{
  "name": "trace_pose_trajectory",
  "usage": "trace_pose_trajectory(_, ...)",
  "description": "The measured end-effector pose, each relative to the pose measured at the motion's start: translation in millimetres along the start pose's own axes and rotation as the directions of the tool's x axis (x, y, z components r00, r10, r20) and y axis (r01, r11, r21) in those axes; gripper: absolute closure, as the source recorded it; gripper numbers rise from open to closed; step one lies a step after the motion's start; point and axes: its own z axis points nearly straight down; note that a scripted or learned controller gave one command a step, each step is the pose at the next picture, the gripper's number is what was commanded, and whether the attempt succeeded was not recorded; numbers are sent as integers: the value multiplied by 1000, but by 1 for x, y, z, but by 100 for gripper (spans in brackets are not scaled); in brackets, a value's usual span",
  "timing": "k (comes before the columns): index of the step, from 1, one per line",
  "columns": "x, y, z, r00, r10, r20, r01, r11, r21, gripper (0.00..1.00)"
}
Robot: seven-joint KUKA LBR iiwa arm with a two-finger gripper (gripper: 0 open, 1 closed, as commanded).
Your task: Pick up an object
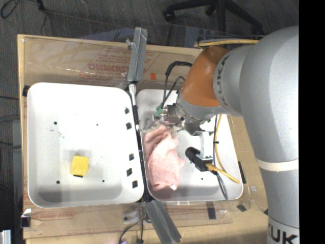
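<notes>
Dark grey carpet covers the floor beyond the surface, which is pale wood under a clear sheet with reddish print. A black office chair base stands on the carpet, and a thin black cable trails across it.

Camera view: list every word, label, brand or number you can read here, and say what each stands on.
"KUK": arm's grey base, bottom right, cut off by the frame edge.
Dark lettering on the arm's orange band: too foreshortened to read.
Red print on the clear sheet behind the bins: upside down, too blurred to read.
</notes>
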Motion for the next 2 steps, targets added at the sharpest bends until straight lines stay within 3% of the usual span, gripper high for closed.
trace_pose_trajectory(1,-28,4,46,1000,-1,0,1,1000,-3,0)
trace_pose_trajectory(2,-28,4,36,1000,-6,0,6,1000,-1,100)
